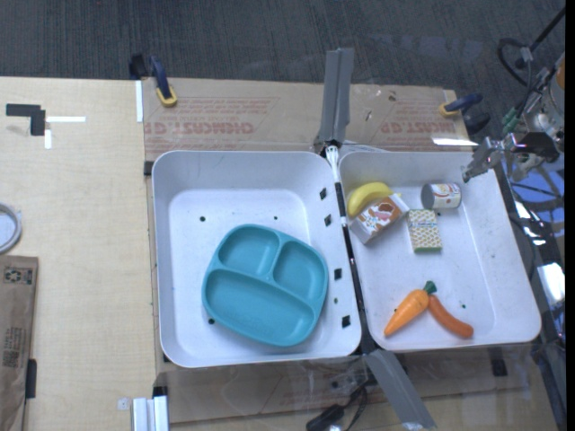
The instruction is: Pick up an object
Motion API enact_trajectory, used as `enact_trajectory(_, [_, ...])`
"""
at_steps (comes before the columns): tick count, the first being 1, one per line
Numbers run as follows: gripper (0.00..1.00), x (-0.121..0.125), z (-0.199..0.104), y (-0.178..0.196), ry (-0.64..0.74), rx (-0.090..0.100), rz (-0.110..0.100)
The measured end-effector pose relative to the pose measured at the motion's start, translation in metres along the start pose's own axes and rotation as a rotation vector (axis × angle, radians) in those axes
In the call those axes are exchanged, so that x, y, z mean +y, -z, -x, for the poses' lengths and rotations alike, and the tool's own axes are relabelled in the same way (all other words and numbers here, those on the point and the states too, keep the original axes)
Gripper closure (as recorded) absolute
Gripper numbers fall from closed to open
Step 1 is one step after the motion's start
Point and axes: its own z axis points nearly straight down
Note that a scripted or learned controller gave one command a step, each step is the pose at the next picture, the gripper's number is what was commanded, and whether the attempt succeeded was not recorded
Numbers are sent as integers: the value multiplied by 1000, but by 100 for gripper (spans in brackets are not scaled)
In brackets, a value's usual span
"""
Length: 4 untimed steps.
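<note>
Two shallow white bins side by side, centre of frame, on a light wood worktop [72, 196] w/ brown cardboard underneath.

Left bin [171, 268]: holds a teal divided plate [265, 284], three compartments, lying flat, tilted toward lower centre of that bin.

Right bin [499, 268]: several small objs.
- Yellow banana [368, 195] at upper left of bin, near the divider.
- Small carton w/ red-and-white print [379, 218] just below banana, touching or overlapping it.
- Small grey can [442, 196] on its side, upper centre of bin, right of banana.
- Greenish-yellow sponge-like block [425, 232] just below can, beside carton.
- Orange toy carrot [408, 309] w/ green top, lower centre, tilted; second orange piece [449, 318] angled off to its right, touching near the green top.

Hand [481, 162] at upper right of frame, over the top right rim of right bin, metallic, w/ cables behind. Nothing seen between its fingers; open vs closed — can't tell, too small and cluttered. Well apart from the carrots, nearer the can but not touching.

Top of frame: two clamps w/ yellow-blue handles [162, 83] on cardboard edge, dark floor behind. Far left: roll of tape [7, 230] at edge, brown paper bag [16, 317] below it.
</note>
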Motion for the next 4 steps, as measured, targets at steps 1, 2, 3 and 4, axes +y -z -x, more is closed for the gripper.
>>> enact_trajectory(1, [0,-2,-31,-148,1,1,-1])
enact_trajectory(2, [0,-10,-35,-178,-2,1,0])
enact_trajectory(3, [100,-10,-34,-170,-5,1,-2])
enact_trajectory(4, [100,-38,-129,-24,1,-1,0])
